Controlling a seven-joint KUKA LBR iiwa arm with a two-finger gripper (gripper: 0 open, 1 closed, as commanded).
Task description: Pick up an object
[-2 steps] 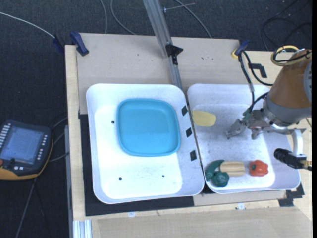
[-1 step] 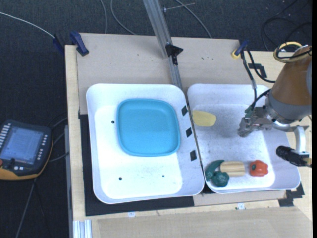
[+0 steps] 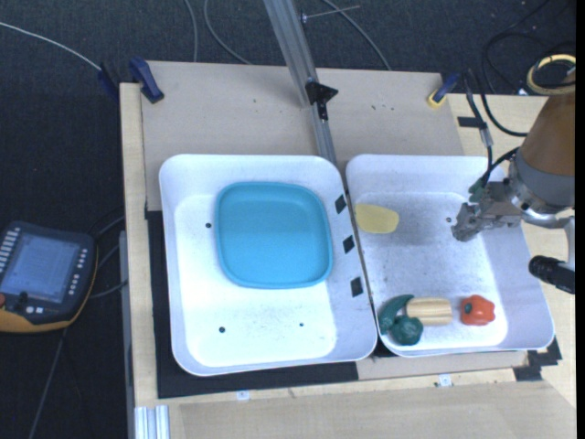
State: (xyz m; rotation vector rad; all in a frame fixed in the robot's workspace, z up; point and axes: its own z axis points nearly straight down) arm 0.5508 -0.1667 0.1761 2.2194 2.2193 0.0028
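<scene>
Claw [image 3: 466, 224] hangs low over the right bin [image 3: 439, 167], but I cannot tell how it is set. Nearest it, a red toy tomato [image 3: 475, 310] sits below; it looks light, hard and slippery, so grab its round middle. Farther off lie a tan stick [image 3: 430, 311], a green toy [image 3: 400, 320], a yellow piece [image 3: 377, 218], and a blue tray [image 3: 273, 234] in the left bin [image 3: 187, 273].

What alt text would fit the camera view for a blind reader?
The grey arm's pincer hovers over the right white bin, which holds a yellow piece, a green toy, a beige block and a red toy. The left white bin holds a blue square plate.
</scene>
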